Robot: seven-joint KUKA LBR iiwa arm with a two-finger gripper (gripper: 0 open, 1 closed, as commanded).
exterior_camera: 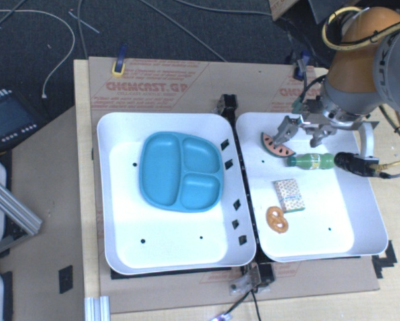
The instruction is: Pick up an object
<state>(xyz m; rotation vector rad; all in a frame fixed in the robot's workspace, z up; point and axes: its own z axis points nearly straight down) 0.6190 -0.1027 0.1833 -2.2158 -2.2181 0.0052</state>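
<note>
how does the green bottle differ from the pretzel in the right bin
The green bottle is long, lying on its side near the bin's far end; the pretzel is small, orange-brown, looped, nearer the front. The bottle lies just below the gripper; the pretzel is farther off. Both rest in the right bin.

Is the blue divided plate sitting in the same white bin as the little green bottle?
No, the blue divided plate lies in the left white bin, while the small green bottle lies in the right white bin.
</note>
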